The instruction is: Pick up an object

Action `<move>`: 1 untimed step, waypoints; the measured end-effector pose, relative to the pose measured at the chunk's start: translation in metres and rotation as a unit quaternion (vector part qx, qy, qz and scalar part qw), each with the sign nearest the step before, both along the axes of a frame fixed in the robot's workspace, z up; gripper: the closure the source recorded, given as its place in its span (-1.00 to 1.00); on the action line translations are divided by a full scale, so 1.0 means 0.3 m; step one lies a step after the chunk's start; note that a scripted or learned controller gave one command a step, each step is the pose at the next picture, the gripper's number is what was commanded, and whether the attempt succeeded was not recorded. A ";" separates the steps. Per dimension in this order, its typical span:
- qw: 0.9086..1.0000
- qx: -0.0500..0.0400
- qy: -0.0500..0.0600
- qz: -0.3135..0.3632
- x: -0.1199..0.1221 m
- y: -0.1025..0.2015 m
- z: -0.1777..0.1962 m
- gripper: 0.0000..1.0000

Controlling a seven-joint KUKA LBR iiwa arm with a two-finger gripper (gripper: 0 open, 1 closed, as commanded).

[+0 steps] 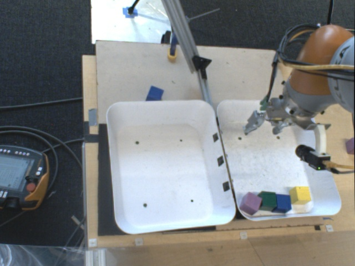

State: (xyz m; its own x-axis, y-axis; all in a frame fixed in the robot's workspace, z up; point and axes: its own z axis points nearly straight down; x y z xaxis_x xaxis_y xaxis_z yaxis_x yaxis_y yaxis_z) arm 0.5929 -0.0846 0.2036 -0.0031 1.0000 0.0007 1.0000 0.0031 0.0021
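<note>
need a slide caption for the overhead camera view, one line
KUKA arm's open claw hovers over the right bin, apart from the purple, green, blue and yellow blocks along its near edge.

A single fixed camera looked down from above at a slant, set far enough back to take in the whole desk [133, 65], both white bins, left [119, 170] and right [233, 112], and strips of dark floor [44, 37] at the left and top. The arm [324, 65] entered from the frame's right side.
</note>
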 end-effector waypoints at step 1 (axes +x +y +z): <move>1.000 -0.001 -0.004 -0.001 -0.113 -0.012 0.252 -1.00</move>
State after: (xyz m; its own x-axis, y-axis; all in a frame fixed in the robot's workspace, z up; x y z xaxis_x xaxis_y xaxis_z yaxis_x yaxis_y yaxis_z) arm 0.5589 -0.0883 0.2793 -0.0008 1.0000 -0.0012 1.0000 0.0008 0.0092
